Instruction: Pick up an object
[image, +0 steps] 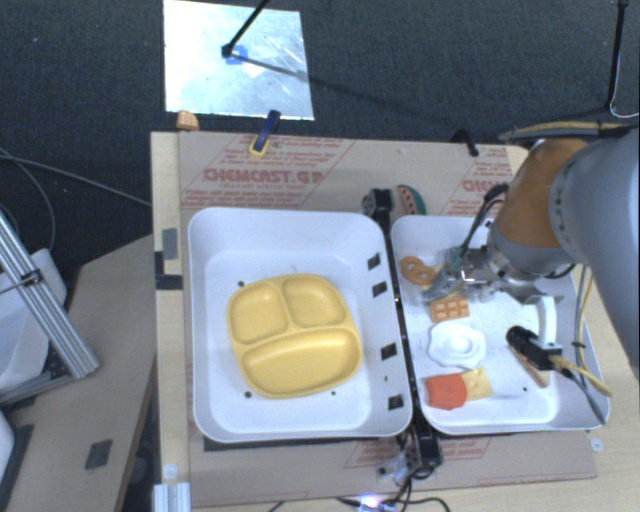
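In the right bin (560, 405) lie several toy foods: an orange-brown pretzel (415, 268), a waffle square (449, 307), a white fried egg (457, 346), a red piece (447, 391) and a pale yellow piece (481, 383). My gripper (450, 280) reaches in from the right and hangs low over the bin's back half. It sits between the pretzel and the waffle, right at the waffle's far edge. The grey wrist and orange band hide the bin's back right part.
The left bin (210, 400) holds a yellow divided plate (293, 334). A black divider with clips (392, 300) runs between the bins. On the cardboard behind lie a blue and yellow tool (265, 133) and a green object (411, 200). A shiny sheet (238, 58) lies on the floor.
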